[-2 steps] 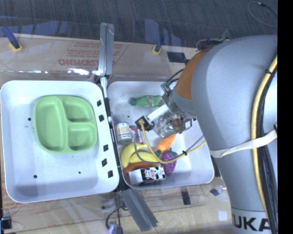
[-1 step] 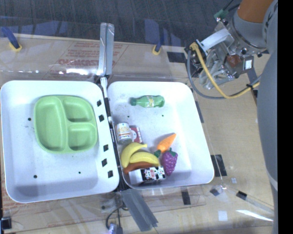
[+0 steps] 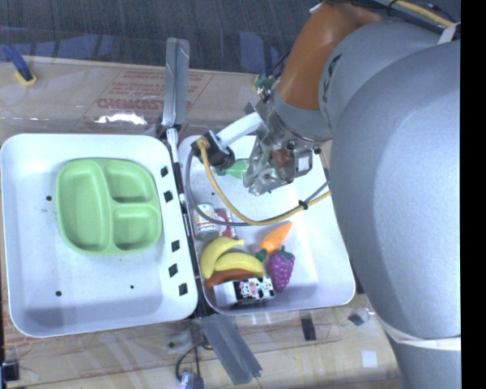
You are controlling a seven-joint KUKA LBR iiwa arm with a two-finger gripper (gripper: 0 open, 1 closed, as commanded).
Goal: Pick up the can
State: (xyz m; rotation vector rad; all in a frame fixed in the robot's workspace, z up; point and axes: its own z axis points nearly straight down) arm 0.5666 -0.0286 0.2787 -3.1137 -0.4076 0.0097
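A green divided tray (image 3: pixel 109 207) is lying in the left bin (image 3: pixel 32 298). In the right bin (image 3: pixel 328 286), the end effector (image 3: pixel 263 177) is hanging above bananas (image 3: pixel 227 258), a carrot (image 3: pixel 275 236), purple grapes (image 3: pixel 281 268) and a can (image 3: pixel 251 291).

A pale green plastic divided tray (image 3: pixel 109 206) lies flat in the left white bin (image 3: pixel 32 298), well left of the gripper. Below the gripper, in the right white bin (image 3: pixel 336 278), yellow plastic bananas (image 3: pixel 227 258) touch a purple toy grape bunch (image 3: pixel 280 269), with an orange toy carrot (image 3: pixel 276 236) just above them.
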